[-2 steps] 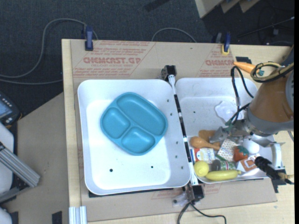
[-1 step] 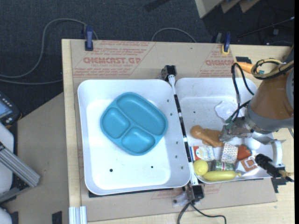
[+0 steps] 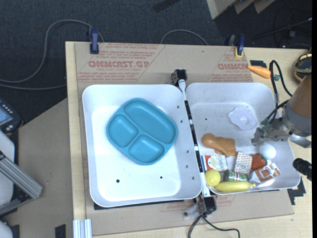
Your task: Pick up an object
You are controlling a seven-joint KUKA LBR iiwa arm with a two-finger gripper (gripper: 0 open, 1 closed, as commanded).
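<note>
The right bin holds a heap of small items along its near edge. Among them are a brown bread-shaped piece, a white ball, a red piece, a patterned packet, a yellow lemon and a banana. A clear plastic lid lies farther back. My gripper reaches in from the right, low over the bin's right side, just above the white ball. Nothing shows between its tips.
The left bin bears a blue divided plate. A black clamp sits where the two bins meet at the back. Blue clips pin the board's far edge, and cables run along the right side.
</note>
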